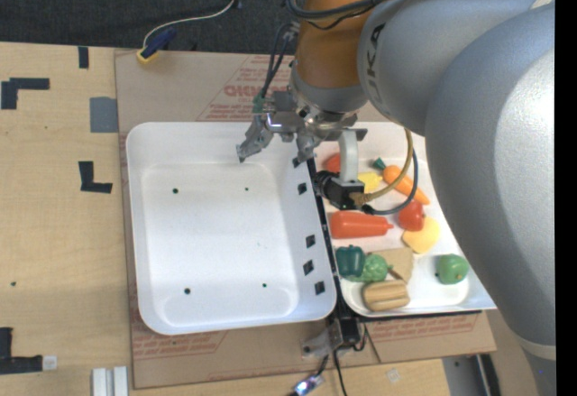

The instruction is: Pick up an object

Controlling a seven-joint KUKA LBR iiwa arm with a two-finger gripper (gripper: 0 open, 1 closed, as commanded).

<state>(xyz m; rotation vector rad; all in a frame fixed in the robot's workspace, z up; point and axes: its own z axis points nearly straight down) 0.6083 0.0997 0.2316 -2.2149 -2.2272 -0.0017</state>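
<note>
The tool (275,140) hangs over the left bin (216,313) at its 12 o'clock edge, fingers apart, holding nothing. The toy food (361,225) still waits in the right bin (451,302).

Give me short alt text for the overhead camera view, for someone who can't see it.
A grey robot arm with an orange band reaches in from the right, its hand hovering over the back edge of the left white bin. The right bin holds a jumble of toy food, including an orange carrot, a green pepper and a bread roll.
</note>
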